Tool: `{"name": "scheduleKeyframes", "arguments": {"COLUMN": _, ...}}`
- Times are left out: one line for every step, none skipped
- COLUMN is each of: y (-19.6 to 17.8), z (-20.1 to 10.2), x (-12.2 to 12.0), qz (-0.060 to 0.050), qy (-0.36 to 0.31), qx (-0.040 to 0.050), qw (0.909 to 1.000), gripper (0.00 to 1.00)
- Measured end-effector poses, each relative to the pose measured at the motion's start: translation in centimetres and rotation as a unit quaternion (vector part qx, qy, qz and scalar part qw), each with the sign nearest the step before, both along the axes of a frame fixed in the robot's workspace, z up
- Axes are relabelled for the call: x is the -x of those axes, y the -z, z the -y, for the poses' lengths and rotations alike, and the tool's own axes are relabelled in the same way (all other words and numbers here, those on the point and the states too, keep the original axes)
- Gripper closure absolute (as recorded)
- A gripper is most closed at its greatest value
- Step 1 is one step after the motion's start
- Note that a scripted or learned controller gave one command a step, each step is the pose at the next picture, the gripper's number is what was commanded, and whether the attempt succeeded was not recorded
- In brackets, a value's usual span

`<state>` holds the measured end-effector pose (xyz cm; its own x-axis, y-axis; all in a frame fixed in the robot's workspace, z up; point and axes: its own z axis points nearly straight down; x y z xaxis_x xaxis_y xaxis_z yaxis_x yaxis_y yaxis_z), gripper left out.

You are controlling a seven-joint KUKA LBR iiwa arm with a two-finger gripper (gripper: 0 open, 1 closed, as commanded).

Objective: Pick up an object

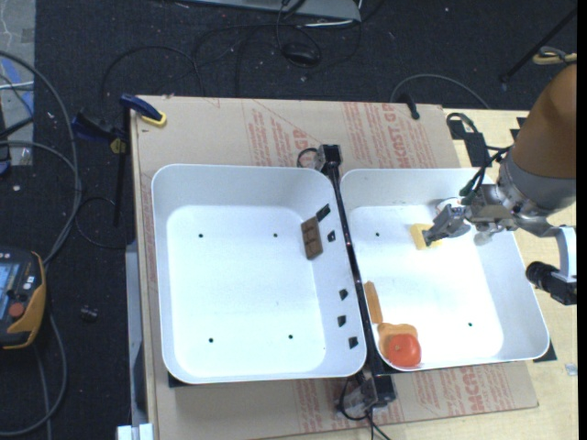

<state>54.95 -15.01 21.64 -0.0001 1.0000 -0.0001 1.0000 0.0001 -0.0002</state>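
Reaching from the right, the claw (438,231) pinches a yellow block (421,236).

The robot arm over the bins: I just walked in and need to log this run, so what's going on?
The end effector is low in the right bin, right at a small yellow object. An orange-red object with a tan handle lies at that bin's near left corner. A brown block sits in the left bin.

Small yellow block (420,236) in right bin (514,273), beside jaws
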Motion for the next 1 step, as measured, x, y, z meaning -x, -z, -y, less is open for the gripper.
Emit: {"name": "scheduleKeyframes", "arguments": {"y": 4.33, "z": 0.25, "x": 0.44, "qz": -0.002, "qy": 0.0, "qx": -0.0004, "qw": 1.0, "gripper": 0.0}}
